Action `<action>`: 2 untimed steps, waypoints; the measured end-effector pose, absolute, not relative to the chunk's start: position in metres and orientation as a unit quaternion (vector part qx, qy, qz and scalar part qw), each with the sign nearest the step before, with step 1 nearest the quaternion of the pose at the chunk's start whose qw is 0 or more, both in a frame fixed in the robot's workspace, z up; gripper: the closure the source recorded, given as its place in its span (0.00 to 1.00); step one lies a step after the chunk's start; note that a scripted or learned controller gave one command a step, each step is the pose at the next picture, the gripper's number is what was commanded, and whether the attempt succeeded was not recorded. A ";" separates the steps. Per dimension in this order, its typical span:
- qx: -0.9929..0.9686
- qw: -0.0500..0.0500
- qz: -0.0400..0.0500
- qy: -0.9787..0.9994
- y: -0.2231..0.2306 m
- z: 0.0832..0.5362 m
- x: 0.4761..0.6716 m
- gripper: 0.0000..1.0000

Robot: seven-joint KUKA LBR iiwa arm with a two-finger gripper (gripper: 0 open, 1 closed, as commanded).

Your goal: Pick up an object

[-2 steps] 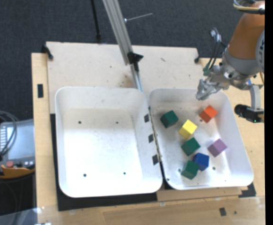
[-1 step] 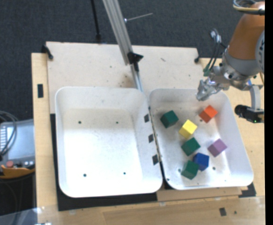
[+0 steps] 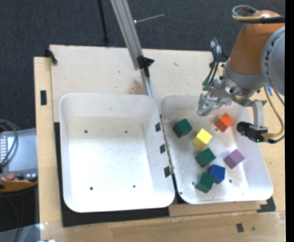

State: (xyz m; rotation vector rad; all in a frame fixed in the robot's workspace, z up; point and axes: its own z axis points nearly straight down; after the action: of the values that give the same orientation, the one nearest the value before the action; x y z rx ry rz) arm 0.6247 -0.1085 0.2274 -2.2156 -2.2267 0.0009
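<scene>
In the camera view, the bench (image 3: 86, 69) carries two shallow white bins side by side. The left bin (image 3: 66, 135) sits toward the bench's left edge; the right bin (image 3: 257, 185) lies toward its right edge and holds seven blocks. A green block (image 3: 182, 128) lies near that bin's far left corner, with a yellow block (image 3: 202, 138) just beside it and an orange block (image 3: 224, 121) toward the far right side. Another green block (image 3: 205, 157) sits mid-bin, a purple block (image 3: 233, 159) lies to its right, and a blue block (image 3: 217, 173) touches a third green block (image 3: 204, 182) near the front edge. The gripper (image 3: 205, 108) hangs over the bin's far edge, between the first green block and the orange one, touching neither. Whether its fingers are spread or closed, I cannot tell; no block sits between them.
</scene>
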 end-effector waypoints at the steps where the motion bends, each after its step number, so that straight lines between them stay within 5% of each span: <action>1: -0.704 0.000 -0.001 -0.710 -0.055 0.239 0.604 1.00; 2: -0.705 0.001 -0.001 -0.710 -0.011 0.247 0.591 1.00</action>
State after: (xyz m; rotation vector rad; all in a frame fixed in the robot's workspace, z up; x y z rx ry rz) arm 0.5909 -0.0107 0.2469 -2.2124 -2.2285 -0.0025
